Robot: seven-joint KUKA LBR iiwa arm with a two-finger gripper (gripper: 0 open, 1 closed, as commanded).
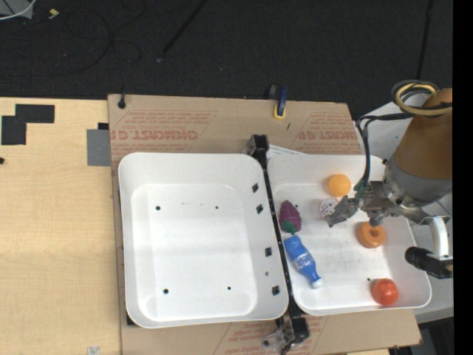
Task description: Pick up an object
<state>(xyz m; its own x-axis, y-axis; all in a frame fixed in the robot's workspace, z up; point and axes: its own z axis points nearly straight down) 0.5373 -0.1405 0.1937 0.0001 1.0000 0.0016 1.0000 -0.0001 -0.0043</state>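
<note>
Several small objects lie in the right bin (347, 302). An orange ball (339, 184) is at the back, with a small white speckled piece (326, 208) just in front of it. A purple object (290, 215) and a blue bottle (302, 259) lie along the left wall. An orange piece (371, 234) sits mid-right and a red ball (384, 291) at the front right corner. My gripper (360, 213) hovers over the middle of this bin, open, its fingers spread between the white piece and the orange piece, with nothing between them.
The left bin (140, 198) stands beside the right one, split from it by a black-clipped divider (267, 220). Cardboard (192, 124) lies under both bins. A black part (429, 261) juts in by the right bin's right rim.
</note>
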